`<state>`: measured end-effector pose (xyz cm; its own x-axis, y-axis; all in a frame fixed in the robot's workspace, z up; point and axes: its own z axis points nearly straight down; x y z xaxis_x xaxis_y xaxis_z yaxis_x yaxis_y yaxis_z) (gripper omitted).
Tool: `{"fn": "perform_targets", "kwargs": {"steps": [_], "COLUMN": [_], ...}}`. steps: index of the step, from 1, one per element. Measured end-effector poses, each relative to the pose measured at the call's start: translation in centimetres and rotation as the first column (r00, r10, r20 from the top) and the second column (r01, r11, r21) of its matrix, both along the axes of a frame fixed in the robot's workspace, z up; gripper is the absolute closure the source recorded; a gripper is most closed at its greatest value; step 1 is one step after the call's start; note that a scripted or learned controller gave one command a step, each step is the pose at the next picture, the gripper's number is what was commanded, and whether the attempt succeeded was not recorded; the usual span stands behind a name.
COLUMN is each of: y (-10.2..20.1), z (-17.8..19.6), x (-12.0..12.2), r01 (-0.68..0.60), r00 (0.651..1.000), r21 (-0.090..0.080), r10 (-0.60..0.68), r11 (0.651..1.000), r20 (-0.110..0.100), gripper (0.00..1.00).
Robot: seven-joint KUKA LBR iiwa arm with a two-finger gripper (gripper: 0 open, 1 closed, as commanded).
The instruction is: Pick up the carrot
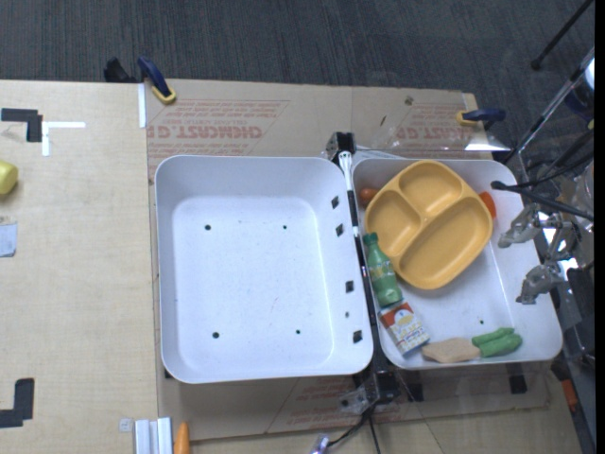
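gripper (529, 258): right edge of right bin (544, 334), open or clenched: cannot tell | carrot (487, 202): orange tip behind yellow plate (430, 223), far right | green bottle (381, 269): left of plate

yellow plate (430, 223), green bottle (381, 270), right bin (536, 324)

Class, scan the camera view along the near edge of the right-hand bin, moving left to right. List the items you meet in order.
Green bottle → small red and white carton → tan flat piece → green vegetable → gripper at the bin's right wall.
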<state>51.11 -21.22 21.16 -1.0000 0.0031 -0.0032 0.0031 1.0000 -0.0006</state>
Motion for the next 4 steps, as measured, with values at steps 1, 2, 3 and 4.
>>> {"fn": "perform_targets", "kwargs": {"steps": [1,2,3,4], "y": [2.6,5.2,1.8,-1.1], "z": [-11.8,-12.2,-13.0,-12.4], "x": [-0.3,6.9,10.4,12.4], "r01": [0.016,0.137,0.349,0.592], "r00": [1.0,0.991,0.933,0.803], "r21": [0.0,0.002,0.005,-0.026], "r10": [-0.016,-0.137,-0.347,-0.592], "r11": [1.0,0.991,0.937,0.806], "r20": [-0.001,-0.011,-0.092,-0.068], "gripper": [0.0,0.0,0.0,0.0]}}
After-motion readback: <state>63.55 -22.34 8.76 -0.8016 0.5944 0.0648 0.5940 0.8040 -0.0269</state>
